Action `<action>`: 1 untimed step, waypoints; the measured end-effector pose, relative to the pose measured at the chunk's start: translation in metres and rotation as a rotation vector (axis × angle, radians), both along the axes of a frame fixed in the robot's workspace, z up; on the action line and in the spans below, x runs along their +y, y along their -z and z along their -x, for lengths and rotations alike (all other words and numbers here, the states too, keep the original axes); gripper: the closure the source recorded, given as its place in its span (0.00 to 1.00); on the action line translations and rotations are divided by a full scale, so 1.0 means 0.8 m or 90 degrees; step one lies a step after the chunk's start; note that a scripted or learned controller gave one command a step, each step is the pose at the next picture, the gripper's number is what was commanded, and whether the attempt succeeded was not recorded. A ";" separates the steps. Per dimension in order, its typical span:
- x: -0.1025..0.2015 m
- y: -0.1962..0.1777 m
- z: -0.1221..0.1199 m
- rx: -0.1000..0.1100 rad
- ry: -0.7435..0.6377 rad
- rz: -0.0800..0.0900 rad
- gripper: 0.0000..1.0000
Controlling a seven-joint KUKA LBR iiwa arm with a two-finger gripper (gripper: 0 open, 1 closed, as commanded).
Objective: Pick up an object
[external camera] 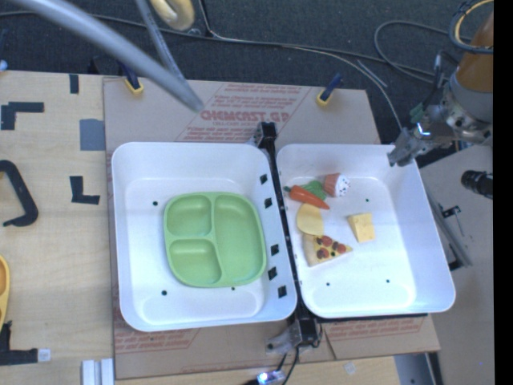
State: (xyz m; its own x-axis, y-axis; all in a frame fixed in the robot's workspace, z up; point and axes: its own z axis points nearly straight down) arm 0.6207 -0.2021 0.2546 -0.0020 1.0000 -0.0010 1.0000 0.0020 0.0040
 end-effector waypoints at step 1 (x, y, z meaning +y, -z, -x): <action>0.058 0.000 0.017 0.003 -0.001 -0.001 1.00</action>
